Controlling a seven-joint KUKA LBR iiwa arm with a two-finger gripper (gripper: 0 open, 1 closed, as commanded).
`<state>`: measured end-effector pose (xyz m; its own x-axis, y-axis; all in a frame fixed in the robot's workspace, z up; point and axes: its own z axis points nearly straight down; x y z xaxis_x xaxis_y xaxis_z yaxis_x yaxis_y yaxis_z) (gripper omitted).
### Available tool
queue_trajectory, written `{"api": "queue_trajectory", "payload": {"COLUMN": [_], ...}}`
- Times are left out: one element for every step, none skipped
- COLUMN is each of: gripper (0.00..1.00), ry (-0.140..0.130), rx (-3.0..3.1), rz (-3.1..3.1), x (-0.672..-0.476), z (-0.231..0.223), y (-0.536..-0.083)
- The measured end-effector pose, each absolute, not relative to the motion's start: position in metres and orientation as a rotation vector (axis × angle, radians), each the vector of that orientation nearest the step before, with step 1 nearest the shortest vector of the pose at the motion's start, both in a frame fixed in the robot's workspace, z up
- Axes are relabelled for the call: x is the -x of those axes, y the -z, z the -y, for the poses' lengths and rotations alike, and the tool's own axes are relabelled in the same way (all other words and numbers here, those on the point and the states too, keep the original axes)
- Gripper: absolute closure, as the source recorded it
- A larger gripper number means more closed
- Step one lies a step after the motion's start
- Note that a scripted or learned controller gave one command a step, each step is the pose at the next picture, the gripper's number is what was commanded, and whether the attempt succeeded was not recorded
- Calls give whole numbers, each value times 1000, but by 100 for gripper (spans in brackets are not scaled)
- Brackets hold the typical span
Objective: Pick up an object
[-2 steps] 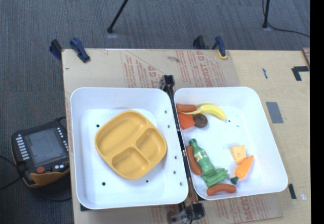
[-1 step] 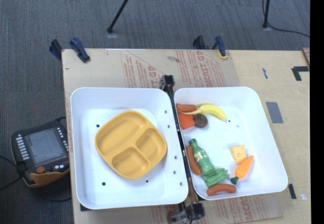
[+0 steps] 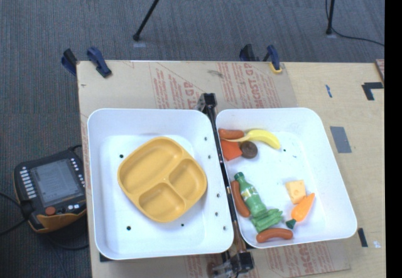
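A green bottle (image 3: 251, 198) lies in the right bin (image 3: 314, 145). Beyond it are a banana (image 3: 264, 138) and a brown ball (image 3: 249, 150); to its right are a cheese wedge (image 3: 296, 191) and a carrot (image 3: 303, 208). To its left, the left bin (image 3: 107, 145) holds a yellow divided plate (image 3: 162, 179).

Even bright light, soft shadows, slightly blurry

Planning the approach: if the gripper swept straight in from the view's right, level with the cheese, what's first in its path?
Probably the right bin's rim, then the cheese wedge; height is unclear.
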<state>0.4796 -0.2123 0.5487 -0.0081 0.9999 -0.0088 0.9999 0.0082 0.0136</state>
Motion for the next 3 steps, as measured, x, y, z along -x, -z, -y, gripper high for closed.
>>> {"api": "queue_trajectory", "payload": {"gripper": [100,100,100], "ry": [-9,-12,-16], "rx": [-2187,-2172,-2157], "rz": [-2222,-2225,-2229], "x": [-482,-484,-486], "z": [212,211,211], "y": [-559,-569,-580]}}
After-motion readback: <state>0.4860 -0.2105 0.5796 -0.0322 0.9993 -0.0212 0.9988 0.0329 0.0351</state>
